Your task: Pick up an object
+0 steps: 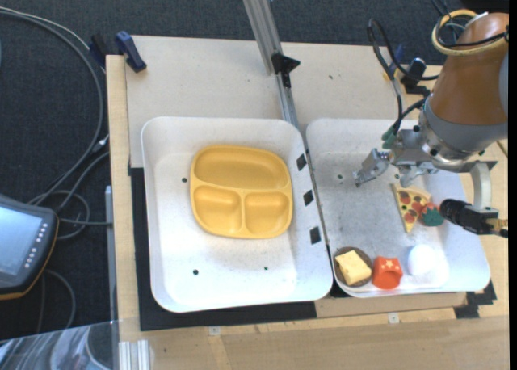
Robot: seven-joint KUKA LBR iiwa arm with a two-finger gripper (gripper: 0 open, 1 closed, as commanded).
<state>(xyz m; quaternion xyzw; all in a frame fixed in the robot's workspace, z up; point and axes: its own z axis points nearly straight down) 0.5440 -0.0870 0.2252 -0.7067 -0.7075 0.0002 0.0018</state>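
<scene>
Fingers (367, 168) of the gripper (373, 168) show as a small grey cluster above the speckled floor of the right bin (355, 215); at this size I cannot tell whether they are apart or together, and nothing is visibly caught between them.

Taking the left bin (174, 279) as the landmark and going rightward: a yellow divided plate (241, 191) lies inside it, a little above its middle, with one wide compartment along the top and two smaller ones below. A slanted aluminium rail (266, 29) comes down from the top edge and meets the bench just beyond this bin's upper right corner, where the two bins touch. The right bin sits directly right of the left bin. In it, the gripper hangs over the upper middle, apart from every toy. Near the lower edge, closest to the left bin, lies a yellow cheese-like block (352, 266); just beside it, farther right, a small red-orange piece (388, 272); then a white rounded object (426, 261). Above those, a toy pizza slice (411, 205) lies with a small green piece (433, 216) touching its right side. The arm's copper-coloured body (472, 86) overhangs the right bin's upper right part.
</scene>
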